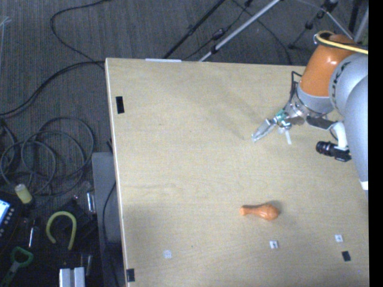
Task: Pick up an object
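The gripper (274,135) is hanging over the right part of the worktop (179,160), nearer to its far edge than to its near edge. Its two pale fingers (261,133) are standing spread apart, one pointing toward the left and one pointing down, and nothing is lying between them, so the jaws are released and are grasping nothing. Behind the gripper, the orange band (323,67) of the arm (354,106) is showing, and the grey arm is reaching in over the right edge of the worktop. A small black part (333,149) is sticking out from the arm just below the wrist. The orange object (261,211), with one round end and one thin end, is lying flat on the worktop, well apart from the gripper, toward the near edge. Its thin end is pointing to the left. Two small white tags (273,244) are lying near the near right corner, and a black mark (119,104) is sitting close to the left edge. Beyond the left edge, on the dark floor, black cables (48,154) are lying in loops, and a yellow-green hook (61,225) is resting beside them.
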Tool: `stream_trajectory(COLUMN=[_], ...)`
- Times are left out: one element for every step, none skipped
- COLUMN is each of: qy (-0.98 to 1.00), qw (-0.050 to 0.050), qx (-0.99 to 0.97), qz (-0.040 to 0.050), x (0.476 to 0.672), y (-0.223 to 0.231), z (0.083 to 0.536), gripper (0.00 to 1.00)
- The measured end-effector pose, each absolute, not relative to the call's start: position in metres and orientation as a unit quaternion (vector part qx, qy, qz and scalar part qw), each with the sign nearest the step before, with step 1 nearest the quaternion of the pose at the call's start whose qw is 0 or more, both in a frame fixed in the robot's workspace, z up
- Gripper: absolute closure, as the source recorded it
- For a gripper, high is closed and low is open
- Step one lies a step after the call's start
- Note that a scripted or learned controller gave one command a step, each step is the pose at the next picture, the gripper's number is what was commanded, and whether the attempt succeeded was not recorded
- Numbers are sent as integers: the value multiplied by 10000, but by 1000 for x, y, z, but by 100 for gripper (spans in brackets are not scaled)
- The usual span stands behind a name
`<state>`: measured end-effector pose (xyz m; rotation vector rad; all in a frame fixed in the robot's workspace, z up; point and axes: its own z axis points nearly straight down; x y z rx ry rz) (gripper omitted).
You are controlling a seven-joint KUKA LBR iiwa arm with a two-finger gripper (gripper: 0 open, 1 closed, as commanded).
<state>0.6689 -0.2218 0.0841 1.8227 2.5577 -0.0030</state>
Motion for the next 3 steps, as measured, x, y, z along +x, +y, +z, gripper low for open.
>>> stream_trajectory(qy=[8769,8767,8847], qw=[4,16,9], qx=[4806,4811,4661], qz=[-2,15,12], x=[669,670,669], y=[-186,-186,-138], z=[84,95,171], gripper=[0,100,100])
